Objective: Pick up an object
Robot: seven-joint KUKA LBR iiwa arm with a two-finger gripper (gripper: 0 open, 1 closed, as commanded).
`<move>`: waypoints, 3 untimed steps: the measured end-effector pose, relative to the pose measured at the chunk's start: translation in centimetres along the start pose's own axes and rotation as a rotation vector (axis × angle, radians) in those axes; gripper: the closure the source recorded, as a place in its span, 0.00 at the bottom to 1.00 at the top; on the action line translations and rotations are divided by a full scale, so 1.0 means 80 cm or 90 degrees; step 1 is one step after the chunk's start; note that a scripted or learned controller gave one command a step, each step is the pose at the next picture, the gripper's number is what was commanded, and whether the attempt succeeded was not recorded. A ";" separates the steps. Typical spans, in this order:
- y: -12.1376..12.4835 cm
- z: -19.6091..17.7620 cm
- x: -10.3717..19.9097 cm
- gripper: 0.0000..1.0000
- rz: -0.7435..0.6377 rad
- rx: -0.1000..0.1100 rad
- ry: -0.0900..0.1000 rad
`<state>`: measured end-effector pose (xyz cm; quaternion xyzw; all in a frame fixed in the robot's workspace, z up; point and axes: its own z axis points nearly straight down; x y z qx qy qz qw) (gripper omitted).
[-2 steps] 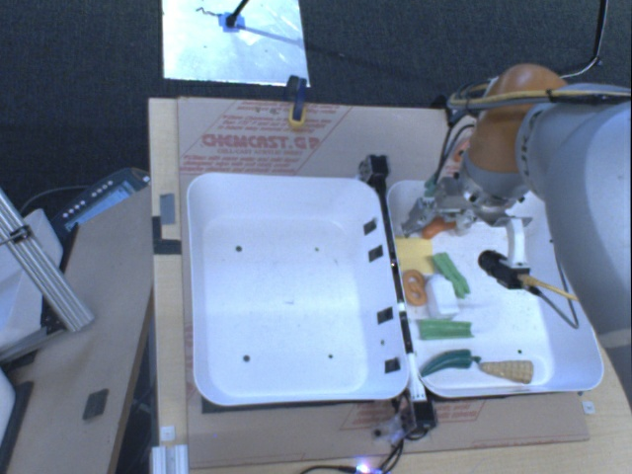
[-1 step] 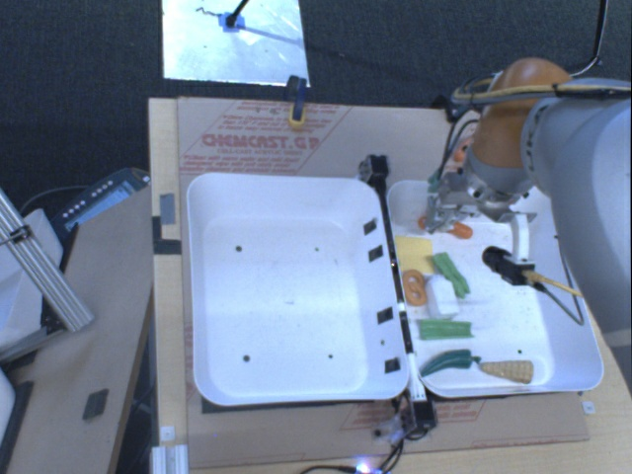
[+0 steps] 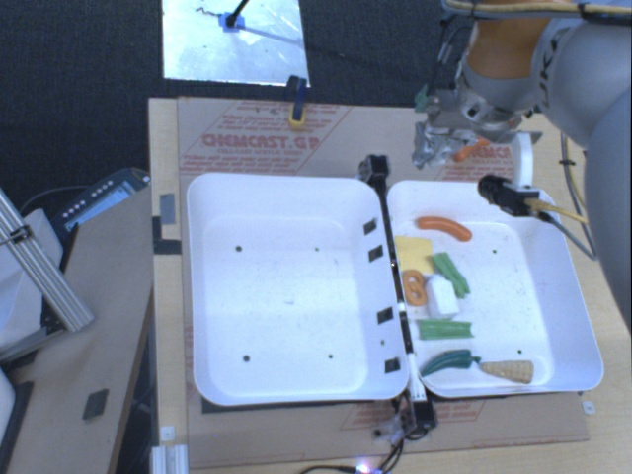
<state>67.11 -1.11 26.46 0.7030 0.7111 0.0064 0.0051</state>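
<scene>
The right bin (image 3: 553, 294) holds several toy foods. An orange sausage (image 3: 444, 228) lies near its back. A yellow slab (image 3: 415, 255), a brown pretzel (image 3: 414, 286), a green pod (image 3: 451, 273) and a white piece (image 3: 441, 299) crowd its left side. Farther forward lie a green bar (image 3: 444, 330), a dark green pepper (image 3: 449, 360) and a tan cone (image 3: 509, 370). My gripper (image 3: 434, 153) hangs raised over the cardboard behind the right bin's back left corner. A small orange shape (image 3: 471, 150) shows right beside it; whether it is held is unclear.
The left bin (image 3: 286, 284) sits beside the right one, joined by a black divider (image 3: 390, 275). A black cable fitting (image 3: 509, 194) juts over the right bin's back rim. A yellow and blue clip (image 3: 296, 107) stands on the cardboard behind the left bin.
</scene>
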 end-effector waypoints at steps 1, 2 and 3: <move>-0.116 0.104 0.031 1.00 0.006 0.017 0.000; -0.096 0.008 0.116 1.00 0.000 0.005 0.001; -0.111 -0.078 0.190 1.00 0.000 0.005 0.002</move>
